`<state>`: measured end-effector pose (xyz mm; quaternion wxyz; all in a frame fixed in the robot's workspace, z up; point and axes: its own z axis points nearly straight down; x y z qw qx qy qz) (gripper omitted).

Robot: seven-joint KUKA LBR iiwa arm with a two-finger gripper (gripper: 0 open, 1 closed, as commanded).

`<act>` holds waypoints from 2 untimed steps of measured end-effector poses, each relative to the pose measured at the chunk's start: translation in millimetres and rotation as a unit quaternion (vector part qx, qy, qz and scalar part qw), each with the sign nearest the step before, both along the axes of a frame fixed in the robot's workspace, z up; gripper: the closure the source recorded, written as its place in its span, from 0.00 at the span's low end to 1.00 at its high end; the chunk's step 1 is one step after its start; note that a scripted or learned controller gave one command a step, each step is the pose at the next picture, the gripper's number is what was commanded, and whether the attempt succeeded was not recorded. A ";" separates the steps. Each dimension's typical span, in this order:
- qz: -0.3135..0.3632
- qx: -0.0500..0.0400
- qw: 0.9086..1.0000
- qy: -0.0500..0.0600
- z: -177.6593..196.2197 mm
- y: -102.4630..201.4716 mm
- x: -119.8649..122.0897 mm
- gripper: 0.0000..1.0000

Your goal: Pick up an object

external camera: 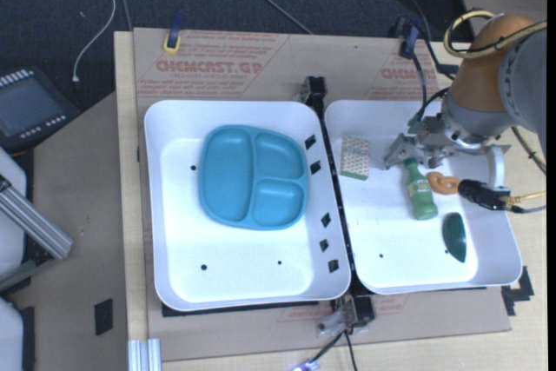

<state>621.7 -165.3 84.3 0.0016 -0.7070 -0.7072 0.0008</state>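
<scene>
My hand [419, 154] hangs low in the right bin [382, 269], just above the green bottle [420, 191]. Whether it grips, I cannot tell. Nothing looks lifted; the pick is yet to come.

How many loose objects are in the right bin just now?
4: a pale dotted sponge near its left wall, a green plastic bottle mid-bin under the gripper, a small orange piece beside it, a dark green oval lower right. The arm may hide more.
</scene>
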 end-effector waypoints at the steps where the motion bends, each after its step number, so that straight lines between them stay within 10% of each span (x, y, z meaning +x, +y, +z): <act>1: 0.000 0.000 1.000 -0.002 12.6 0.2 1.3 1.00; 2: 0.001 -0.001 1.000 -0.005 77.9 1.7 3.3 1.00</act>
